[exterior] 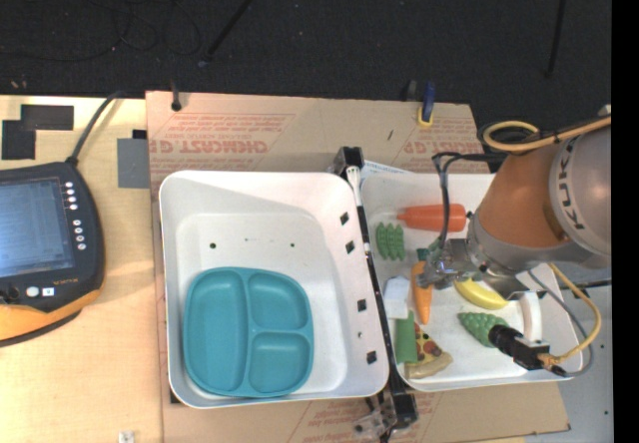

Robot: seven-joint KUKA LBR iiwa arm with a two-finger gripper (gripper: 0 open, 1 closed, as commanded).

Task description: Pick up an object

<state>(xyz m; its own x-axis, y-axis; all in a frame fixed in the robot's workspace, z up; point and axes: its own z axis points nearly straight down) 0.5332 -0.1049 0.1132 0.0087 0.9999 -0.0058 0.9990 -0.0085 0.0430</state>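
Gripper (pixel 427 276), finger state unclear, hangs over crowded right bin (pixel 559 374) beside a smooth tapered carrot (pixel 422 304).

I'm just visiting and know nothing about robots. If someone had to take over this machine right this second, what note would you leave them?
Claw: low in the right bin, over the toy food; whether it is open or shut cannot be seen.
Things: orange carrot at the bin's far side, green piece beside it, small carrot just under the claw, banana and pizza slice nearer the front. Teal divided plate sits in the left bin.
Done: nothing visibly lifted.
Left: grasp one object and raise it.
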